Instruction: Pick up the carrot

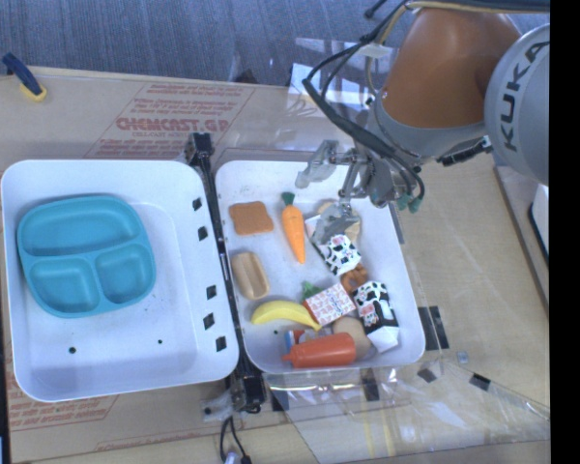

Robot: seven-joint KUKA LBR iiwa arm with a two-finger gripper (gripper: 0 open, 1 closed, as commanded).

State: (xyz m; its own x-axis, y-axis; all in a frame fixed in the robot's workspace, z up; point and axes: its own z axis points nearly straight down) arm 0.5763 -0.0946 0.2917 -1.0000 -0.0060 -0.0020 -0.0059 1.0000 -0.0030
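At the near edge of the right bin (406,259) lay a red sausage-shaped toy (321,351), with a yellow banana (282,313) just behind it and a black-and-white patterned carton (377,307) to its right. A small red-and-white checked packet (329,303) sat between banana and carton. Further back, a hot-dog bun (249,275) rested near the bin's left wall, and a second cow-patterned carton (341,254) lay near the middle. The carrot (294,230), orange with a green top, lay lengthwise in the middle of this bin, its green end pointing away, touching nothing. A brown toast slice (251,217) sat just to its left. The gripper (353,187) hung over the bin's far right part, beside the carrot and apart from it; whether its fingers were apart or together could not be told. The left bin (39,375) held a blue divided plate (85,252). Both bins stood on a brown worktop (464,259)
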